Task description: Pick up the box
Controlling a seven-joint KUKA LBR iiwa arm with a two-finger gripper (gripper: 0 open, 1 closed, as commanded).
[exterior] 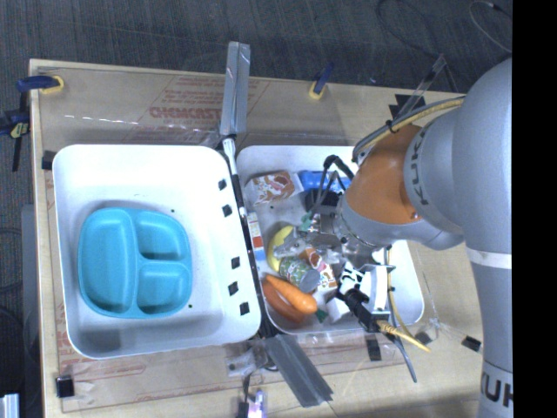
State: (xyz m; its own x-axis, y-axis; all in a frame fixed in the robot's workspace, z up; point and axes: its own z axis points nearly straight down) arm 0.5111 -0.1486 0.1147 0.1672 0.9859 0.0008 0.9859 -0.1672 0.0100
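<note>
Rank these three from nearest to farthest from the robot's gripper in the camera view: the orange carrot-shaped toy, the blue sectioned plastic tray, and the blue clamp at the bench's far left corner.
Measured from the gripper over the right bin:
1. The orange carrot-shaped toy, just below-left of it in the same bin.
2. The blue sectioned plastic tray, in the left bin.
3. The blue clamp, at the bench's far left corner.

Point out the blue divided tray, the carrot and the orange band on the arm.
blue divided tray (pixel 135 262): camera view, middle ridge.
carrot (pixel 290 296): camera view, mid body.
orange band (pixel 383 190): camera view, its top face.
</note>
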